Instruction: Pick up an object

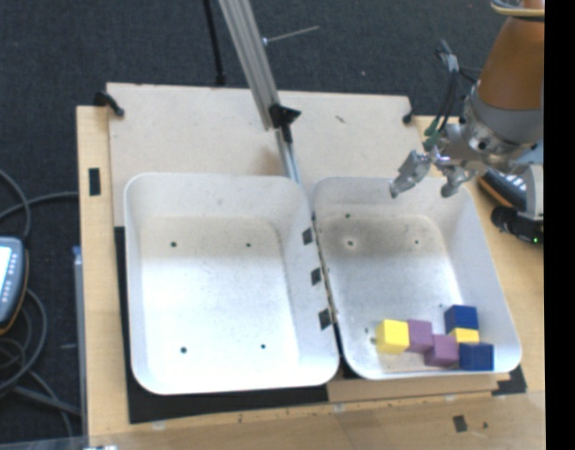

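Jaws (426,182) spread at far rim, blocks (435,337) well apart

A wooden bench (98,279) stands on a dark carpet floor (43,45). A pale board (193,125) lies on the far part of the bench. Two shallow white bins sit side by side, touching in the middle. The left bin (137,251) has small dark dots on its bottom. The right bin (362,214) has a grey smudge on its far part. A silver metal pole (249,50) leans up from between the bins toward the far side. Black cables (15,204) curl on the floor at the left. A small screen (1,279) sits at the left edge.
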Controlling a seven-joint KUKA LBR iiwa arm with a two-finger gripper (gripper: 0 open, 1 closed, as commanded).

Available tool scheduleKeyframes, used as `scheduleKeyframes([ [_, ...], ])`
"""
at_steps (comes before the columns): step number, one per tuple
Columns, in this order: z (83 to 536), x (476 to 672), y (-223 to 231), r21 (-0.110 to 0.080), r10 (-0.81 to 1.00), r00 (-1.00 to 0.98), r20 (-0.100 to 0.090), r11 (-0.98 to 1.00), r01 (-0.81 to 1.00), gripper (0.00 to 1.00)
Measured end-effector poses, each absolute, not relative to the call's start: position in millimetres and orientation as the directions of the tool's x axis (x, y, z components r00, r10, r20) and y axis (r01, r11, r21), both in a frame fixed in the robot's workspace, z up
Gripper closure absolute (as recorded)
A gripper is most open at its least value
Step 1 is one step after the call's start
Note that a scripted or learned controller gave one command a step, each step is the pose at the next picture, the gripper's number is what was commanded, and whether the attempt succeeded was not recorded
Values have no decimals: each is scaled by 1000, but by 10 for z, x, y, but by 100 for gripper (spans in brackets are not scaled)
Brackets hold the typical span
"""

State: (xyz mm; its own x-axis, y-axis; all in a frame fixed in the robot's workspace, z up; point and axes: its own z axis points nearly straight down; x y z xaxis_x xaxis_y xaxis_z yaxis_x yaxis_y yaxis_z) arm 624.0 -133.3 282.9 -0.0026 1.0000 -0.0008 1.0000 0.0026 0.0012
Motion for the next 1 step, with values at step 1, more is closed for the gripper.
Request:
scheduleKeyframes([
  [1, 962, 6438, -1316, -5, 1000, -3, -1, 3, 1000, 0],
])
